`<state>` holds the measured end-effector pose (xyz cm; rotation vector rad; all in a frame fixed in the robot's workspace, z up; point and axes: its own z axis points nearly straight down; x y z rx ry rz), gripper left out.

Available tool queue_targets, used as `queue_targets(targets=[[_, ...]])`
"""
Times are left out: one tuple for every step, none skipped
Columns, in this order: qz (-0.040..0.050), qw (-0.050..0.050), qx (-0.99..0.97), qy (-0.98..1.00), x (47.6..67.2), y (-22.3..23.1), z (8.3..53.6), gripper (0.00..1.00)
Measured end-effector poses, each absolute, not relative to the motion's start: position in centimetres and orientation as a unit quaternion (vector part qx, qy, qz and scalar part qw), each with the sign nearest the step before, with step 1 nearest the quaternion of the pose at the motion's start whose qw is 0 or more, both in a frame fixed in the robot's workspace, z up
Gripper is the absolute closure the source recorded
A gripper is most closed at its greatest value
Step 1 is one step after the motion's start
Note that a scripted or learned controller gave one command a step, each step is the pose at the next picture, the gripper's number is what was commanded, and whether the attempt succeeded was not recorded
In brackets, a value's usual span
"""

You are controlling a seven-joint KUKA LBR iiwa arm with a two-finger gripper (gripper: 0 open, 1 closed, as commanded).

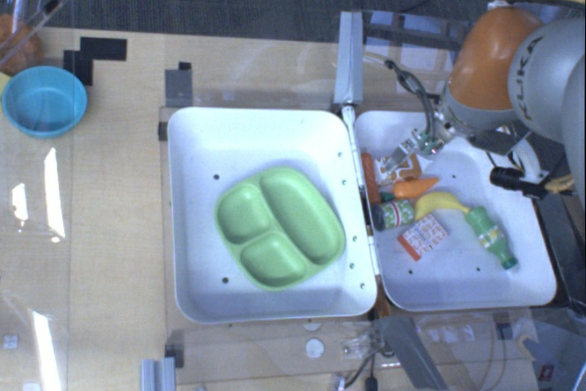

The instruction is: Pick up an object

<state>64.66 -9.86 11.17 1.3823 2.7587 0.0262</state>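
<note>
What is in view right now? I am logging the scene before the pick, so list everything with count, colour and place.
Bins: two, white, side by side on the bench.
Divided plate: one, green, in the left bin.
Carrot: one, orange, right bin, upper left.
Banana: one, yellow, right bin, centre.
Green bottle: one, right bin, right of the banana.
Small dark bottle: one, by the right bin's left wall.
Card: one, red and white, below the banana.
Bowl: one, blue, bench far left.
Arm: one, grey and orange, upper right.
Gripper: one, over the right bin's upper left.
</note>
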Motion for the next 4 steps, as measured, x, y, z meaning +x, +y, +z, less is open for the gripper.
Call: queue_targets(targets=[[-0.0024, 0.001, 0.407, 0.913, 67.3, -9.9, 10.9, 0.00], [0.0049, 0.017, 0.404, 0.914, 68.0, -9.5, 12.6, 1.00], [0.0020, 0.004, 0.405, 0.914, 67.5, -9.5, 12.4, 0.00], [0.0087, 0.023, 0.416, 0.909, 65.7, -9.0, 11.4, 0.00]])
